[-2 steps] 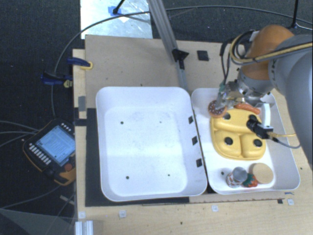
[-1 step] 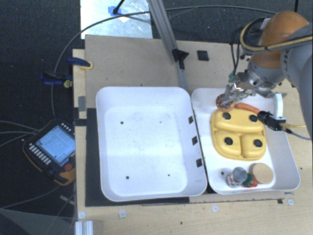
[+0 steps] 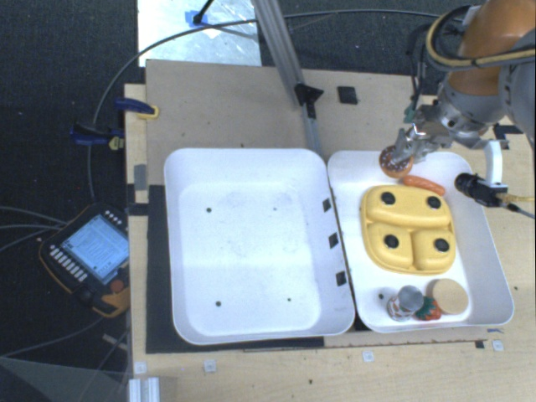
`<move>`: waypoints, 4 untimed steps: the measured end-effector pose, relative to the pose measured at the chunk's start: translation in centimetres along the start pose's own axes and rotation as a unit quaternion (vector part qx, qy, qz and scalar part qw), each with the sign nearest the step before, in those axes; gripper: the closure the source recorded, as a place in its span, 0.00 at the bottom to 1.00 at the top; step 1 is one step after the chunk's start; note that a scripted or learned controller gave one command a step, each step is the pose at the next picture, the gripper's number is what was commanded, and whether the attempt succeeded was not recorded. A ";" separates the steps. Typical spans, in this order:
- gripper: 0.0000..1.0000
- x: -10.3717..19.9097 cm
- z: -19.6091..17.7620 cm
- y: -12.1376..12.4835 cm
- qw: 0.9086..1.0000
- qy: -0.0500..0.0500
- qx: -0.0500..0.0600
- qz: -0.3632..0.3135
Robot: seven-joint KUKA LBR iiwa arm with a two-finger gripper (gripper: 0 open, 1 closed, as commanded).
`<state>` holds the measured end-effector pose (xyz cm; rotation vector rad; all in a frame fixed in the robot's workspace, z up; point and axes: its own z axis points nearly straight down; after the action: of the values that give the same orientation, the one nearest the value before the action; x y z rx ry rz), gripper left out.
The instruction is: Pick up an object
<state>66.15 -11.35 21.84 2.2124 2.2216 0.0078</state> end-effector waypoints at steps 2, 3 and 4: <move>1.00 8.9 0.8 -5.3 1.000 0.001 0.004 -0.002; 1.00 13.0 1.1 -7.1 1.000 0.001 0.005 -0.002; 1.00 17.3 -0.5 -9.6 1.000 0.002 0.004 -0.003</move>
<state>56.48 5.89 22.22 2.2124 2.2340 0.0021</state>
